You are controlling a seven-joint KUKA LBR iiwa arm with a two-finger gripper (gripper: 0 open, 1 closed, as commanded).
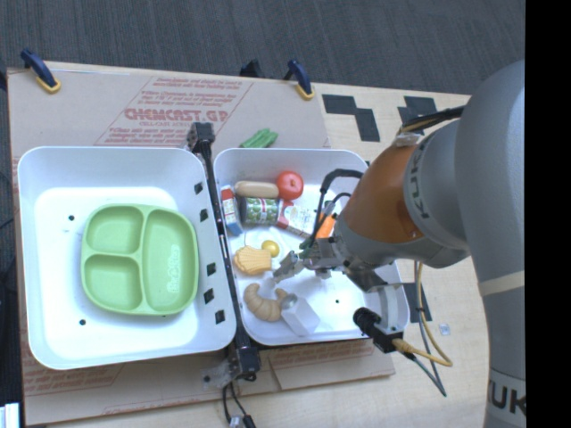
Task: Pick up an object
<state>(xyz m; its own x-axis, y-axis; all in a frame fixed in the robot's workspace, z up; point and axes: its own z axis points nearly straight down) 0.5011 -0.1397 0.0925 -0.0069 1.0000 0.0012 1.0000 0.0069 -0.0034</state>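
Fingers of my grey two-finger gripper (287,270) look spread with nothing between them, low in the right white bin (357,163), the tan plastic croissant (264,302) at their seven o'clock, so I judge no pick made yet.

Two shallow white plastic bins sit side by side on a bench covered with printed brown cardboard (178,105). The left bin (36,239) holds a light green three-compartment plastic tray (140,259). The right bin (357,163) holds a heap of toy food: a red tomato (289,184), a tan hot-dog bun (257,189), a green-labelled can (259,209) lying on its side, a yellow corn-like piece (252,259), a tan croissant (265,302) and a pale grey block (301,315). The grey arm with its orange band (384,203) reaches in over the right bin, and its metal two-finger gripper (290,267) hangs low between the corn-like piece and the croissant. A green object (260,138) lies on the cardboard behind the right bin.
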